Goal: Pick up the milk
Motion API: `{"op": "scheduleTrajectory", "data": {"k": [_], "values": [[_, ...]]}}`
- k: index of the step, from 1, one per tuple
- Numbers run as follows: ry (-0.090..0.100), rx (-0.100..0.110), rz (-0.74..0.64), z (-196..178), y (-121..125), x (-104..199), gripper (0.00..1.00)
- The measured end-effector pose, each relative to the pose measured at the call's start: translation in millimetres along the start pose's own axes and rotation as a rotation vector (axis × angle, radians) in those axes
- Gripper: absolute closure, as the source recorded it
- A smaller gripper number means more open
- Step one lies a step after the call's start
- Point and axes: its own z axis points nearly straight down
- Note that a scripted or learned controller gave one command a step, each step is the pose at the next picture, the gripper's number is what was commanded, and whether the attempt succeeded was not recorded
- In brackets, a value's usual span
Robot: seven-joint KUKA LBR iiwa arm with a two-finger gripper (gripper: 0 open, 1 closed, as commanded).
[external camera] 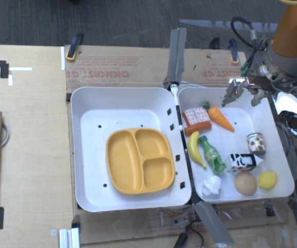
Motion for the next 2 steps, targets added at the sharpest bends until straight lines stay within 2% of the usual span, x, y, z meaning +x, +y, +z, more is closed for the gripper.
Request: {"op": "scheduleTrajectory", "data": {"k": [1, 2], "values": [[-0.001, 0.003, 0.0, -7, 1, -1, 1.0], [-0.001, -0.003, 0.043, -66, -44, 36, 1.0]]}}
